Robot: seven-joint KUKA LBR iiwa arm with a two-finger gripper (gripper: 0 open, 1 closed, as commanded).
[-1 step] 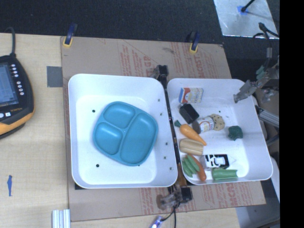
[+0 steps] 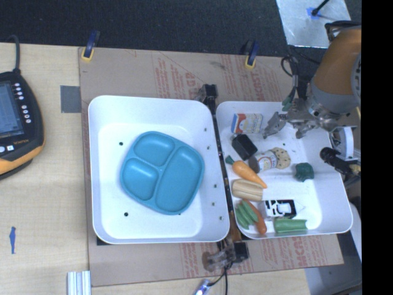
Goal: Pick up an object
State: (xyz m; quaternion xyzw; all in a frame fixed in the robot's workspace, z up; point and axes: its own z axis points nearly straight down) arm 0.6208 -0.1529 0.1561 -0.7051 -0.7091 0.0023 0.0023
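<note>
Two white bins sit side by side: the left bin [image 2: 98, 165] bears a blue plate [image 2: 162, 172]. Toys crowd the right bin [image 2: 334, 211], a carrot [image 2: 249, 172] near its left wall. At its far edge the gripper [image 2: 287, 125] hangs open, holding nothing.

Candidate objects all lie in right bin [image 2: 331, 217]. Small carton [image 2: 247, 123] flat near its far-left corner. Black block [image 2: 244, 146] tilted just below it. Round cookie [image 2: 281, 157] near middle. Dark green lump [image 2: 304, 171] alone toward right. Orange carrot [image 2: 248, 171] lies diagonal, touching tan bread roll [image 2: 247, 190]. Green pods [image 2: 247, 214] and second small carrot [image 2: 260, 222] at front-left. Black-and-white card [image 2: 281, 208] beside green cucumber [image 2: 290, 226] at front edge.
</note>
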